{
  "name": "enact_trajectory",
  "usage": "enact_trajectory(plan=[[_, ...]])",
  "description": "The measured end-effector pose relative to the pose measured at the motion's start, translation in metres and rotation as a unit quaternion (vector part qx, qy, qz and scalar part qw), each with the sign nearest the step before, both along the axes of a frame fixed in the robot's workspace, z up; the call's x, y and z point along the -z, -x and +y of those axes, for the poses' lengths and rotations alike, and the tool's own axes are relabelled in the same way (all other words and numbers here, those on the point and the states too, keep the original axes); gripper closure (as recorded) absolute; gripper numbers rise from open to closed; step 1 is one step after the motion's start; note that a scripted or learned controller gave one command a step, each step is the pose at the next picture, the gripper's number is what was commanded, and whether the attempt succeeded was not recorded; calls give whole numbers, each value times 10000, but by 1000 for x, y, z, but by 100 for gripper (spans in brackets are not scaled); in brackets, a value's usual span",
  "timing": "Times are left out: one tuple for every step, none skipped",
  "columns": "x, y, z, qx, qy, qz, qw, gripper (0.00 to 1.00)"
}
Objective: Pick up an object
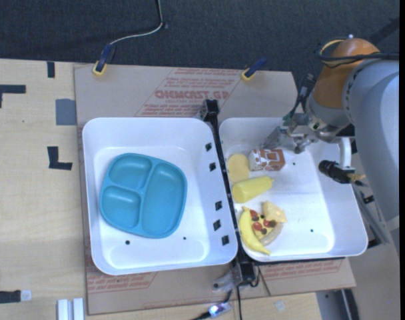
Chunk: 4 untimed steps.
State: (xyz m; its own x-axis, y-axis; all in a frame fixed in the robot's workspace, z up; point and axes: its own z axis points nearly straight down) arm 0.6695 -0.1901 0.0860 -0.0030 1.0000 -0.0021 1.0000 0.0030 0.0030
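My fingers [277,136] hung in the right bin [336,232] just beside the small brown-and-white carton [268,159]; I cannot tell whether they were released or clenched.

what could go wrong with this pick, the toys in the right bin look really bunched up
1. The gripper sits just beside the small brown and white carton, which touches the pale yellow round piece and lies close to the yellow lemon-shaped toy; a descent could nudge them instead of gripping one.
2. The banana and pizza slice overlap, so a grab there may lift both or slip.
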Motion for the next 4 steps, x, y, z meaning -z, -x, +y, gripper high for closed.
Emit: enact_trajectory(plan=[[0, 0, 0, 0, 4, 1, 10000, 0], [0, 1, 9, 6, 5, 6, 10000, 0], [0, 19, 41, 2, -2, 10, 10000, 0], [-10, 18, 40, 5, 1, 5, 10000, 100]])
